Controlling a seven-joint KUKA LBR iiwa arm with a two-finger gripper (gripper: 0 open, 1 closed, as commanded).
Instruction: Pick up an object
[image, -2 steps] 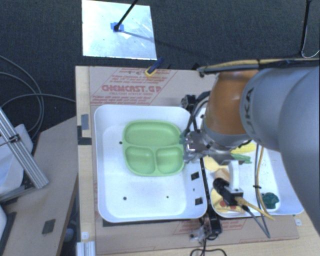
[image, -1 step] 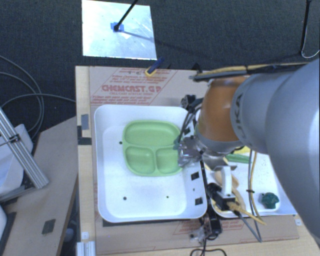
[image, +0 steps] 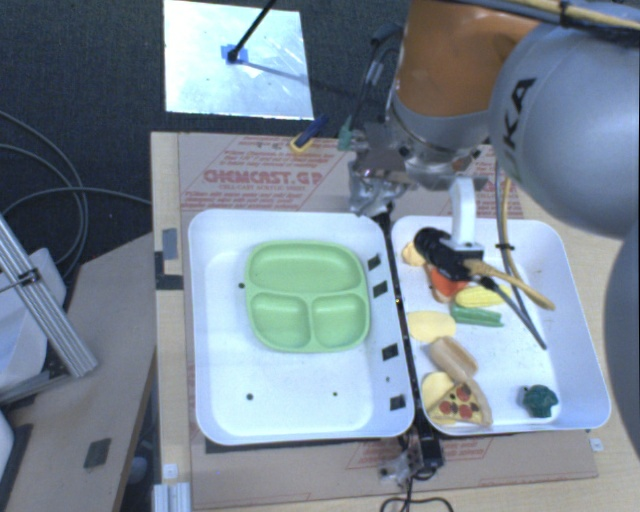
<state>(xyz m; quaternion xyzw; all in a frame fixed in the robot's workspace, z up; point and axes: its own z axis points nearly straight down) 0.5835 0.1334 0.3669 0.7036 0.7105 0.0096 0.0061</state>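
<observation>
My gripper (image: 374, 196) hangs over the far rim where the two bins meet, under the orange-banded wrist. The right bin (image: 575, 330) holds toy food: an orange piece (image: 443, 284), a yellow corn cob (image: 479, 297), a green bean pod (image: 477, 316), a pale yellow slice (image: 430, 325), a hot dog (image: 452, 356), a pizza slice (image: 459, 401), a green broccoli (image: 539, 400) and a small yellow piece (image: 411, 254) near the far left corner. All of them lie nearer the camera than the gripper, and none is between its fingers.
The left bin (image: 225, 390) bears a green three-compartment plate (image: 305, 297). A divider with black clips (image: 392, 320) runs between the bins. Cardboard (image: 255, 175) lies under both. A shiny sheet (image: 235, 60) lies beyond the bench.
</observation>
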